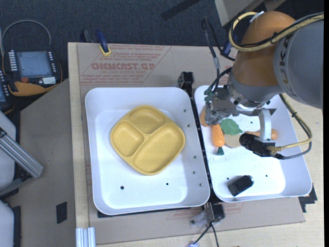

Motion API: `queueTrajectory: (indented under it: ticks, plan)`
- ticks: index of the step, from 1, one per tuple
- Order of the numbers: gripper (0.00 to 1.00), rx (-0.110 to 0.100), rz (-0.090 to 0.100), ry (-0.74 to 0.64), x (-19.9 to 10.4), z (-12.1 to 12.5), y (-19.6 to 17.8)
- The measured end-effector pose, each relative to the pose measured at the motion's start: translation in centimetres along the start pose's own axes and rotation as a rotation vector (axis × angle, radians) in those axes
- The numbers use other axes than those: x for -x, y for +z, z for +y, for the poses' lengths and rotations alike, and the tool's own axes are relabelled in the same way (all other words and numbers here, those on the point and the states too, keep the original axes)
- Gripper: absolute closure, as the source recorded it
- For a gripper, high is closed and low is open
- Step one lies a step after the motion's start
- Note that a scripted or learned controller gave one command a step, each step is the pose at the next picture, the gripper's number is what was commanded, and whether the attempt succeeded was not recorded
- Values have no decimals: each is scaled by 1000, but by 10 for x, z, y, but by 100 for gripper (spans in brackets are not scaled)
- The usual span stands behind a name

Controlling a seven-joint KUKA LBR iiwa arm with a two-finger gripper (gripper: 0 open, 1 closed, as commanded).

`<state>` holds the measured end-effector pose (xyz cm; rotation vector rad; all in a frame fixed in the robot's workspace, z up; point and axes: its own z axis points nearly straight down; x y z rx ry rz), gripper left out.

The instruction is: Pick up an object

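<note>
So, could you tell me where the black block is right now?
The black block lies in the right bin, near its front edge, apart from the toy carrot farther back.

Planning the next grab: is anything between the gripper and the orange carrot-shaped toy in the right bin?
Nothing visible. The gripper hangs over the right white bin, just above the orange carrot-shaped toy. A green leaf-shaped piece lies beside the carrot, not across it.

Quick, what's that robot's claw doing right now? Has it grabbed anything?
Gripper: low in the right white bin, over the small orange carrot toy and green leafy piece. Whether it has gripped anything cannot be told.
</note>
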<state>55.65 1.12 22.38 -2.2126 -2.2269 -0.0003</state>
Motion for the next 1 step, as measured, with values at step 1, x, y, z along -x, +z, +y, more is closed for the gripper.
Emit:
queueTrajectory:
  ticks: [1]
  plan:
    - [100,3,0,1,-50,13,10]
